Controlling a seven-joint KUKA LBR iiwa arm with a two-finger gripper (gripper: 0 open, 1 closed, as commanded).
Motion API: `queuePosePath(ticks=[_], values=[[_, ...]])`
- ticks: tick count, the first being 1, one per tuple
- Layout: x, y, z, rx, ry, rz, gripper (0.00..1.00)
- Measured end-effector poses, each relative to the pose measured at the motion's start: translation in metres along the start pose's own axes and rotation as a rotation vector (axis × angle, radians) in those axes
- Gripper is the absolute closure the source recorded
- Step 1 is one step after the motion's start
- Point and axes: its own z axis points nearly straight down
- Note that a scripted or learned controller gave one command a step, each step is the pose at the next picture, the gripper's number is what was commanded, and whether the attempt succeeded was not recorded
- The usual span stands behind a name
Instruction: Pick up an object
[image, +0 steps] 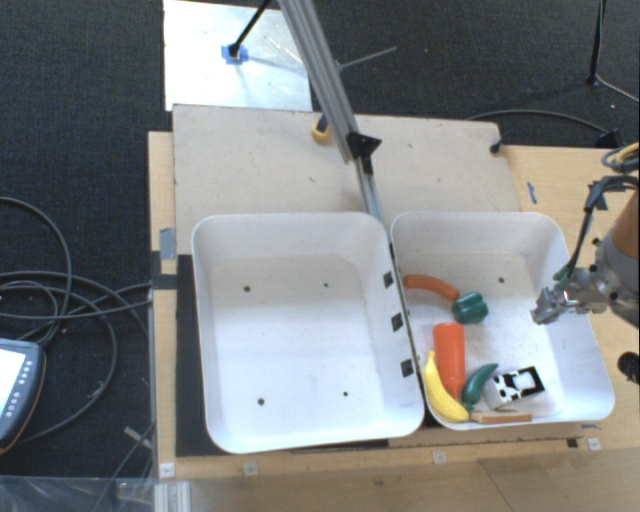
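Pincer (547, 306) at right edge of frame, over right bin's (500, 235) far wall; finger state indiscernible. Lower centre of that bin: orange carrot (449, 356), yellow banana (440, 390), green pepper (470, 308), black-and-white block (516, 385).

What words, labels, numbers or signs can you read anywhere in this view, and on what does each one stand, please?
No text can be read.
The black and white object in the right bin bears bold markings, too blurred to read as letters.
The screen device at the left edge shows a lit display, too small to read.
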Motion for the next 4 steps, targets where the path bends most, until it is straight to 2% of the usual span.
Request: queuePosePath(ticks=[1,2,3,4], values=[[-0.001,0.003,-0.065,-0.003,-0.001,-0.003,1.0],[-0.001,0.005,-0.096,0.0,0.0,-0.003,1.0],[0.057,0.012,-0.099,0.003,0.004,-0.009,1.0],[0.106,0.017,-0.083,0.004,0.005,-0.008,1.0]])
